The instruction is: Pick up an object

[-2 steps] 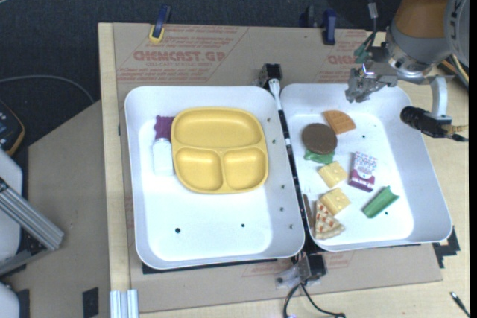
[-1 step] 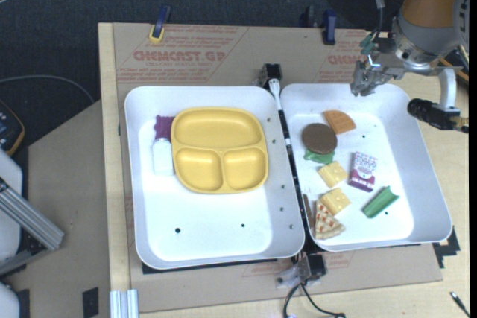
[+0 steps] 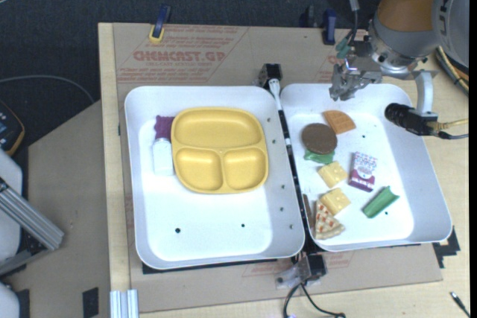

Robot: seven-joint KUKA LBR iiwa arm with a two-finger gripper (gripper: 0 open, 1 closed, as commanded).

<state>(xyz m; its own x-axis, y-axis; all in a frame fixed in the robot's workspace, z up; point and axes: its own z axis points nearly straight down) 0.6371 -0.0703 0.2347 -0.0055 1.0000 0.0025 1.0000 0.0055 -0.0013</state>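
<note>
Above right bin (image 3: 417,182): tool (image 3: 344,91) hovers; we cannot tell its opening.
Nearest target: orange cracker (image 3: 339,121), probably easiest.
Advice: we descend straight, avoiding brown cookie (image 3: 319,138).

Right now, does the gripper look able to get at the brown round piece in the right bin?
Probably yes. The gripper hangs over the right bin's far edge, and the brown round piece lies uncovered, with only small pieces beside it.

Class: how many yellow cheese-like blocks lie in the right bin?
2. One cheese block lies mid-bin below the brown disc; the other cheese block sits nearer the front, beside the pizza slice. None appears hidden.
</note>
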